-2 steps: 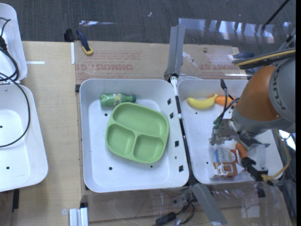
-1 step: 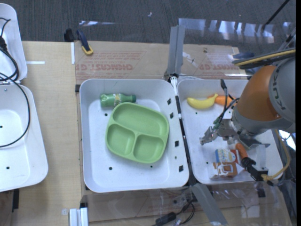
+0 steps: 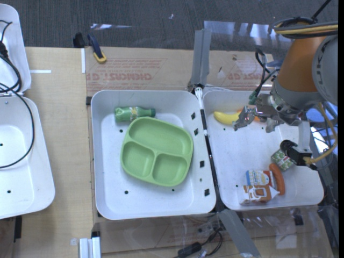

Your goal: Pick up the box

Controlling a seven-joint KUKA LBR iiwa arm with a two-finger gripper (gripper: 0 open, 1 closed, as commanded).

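The box (image 3: 257, 187) is a small white and orange carton lying near the front edge of the right bin (image 3: 231, 198). My gripper (image 3: 256, 120) hangs over the back half of that bin, well behind the box and just right of a banana (image 3: 226, 116). Its two metal fingers (image 3: 242, 119) stand apart, open, and hold nothing. A small patch of orange shows beneath them.
A red-orange sausage (image 3: 277, 179) lies against the box's right side, with a small green object (image 3: 281, 159) just behind it. The left bin (image 3: 102, 160) holds a green divided plate (image 3: 157, 151) and a green bottle (image 3: 134, 113). Cables hang by the arm at right.
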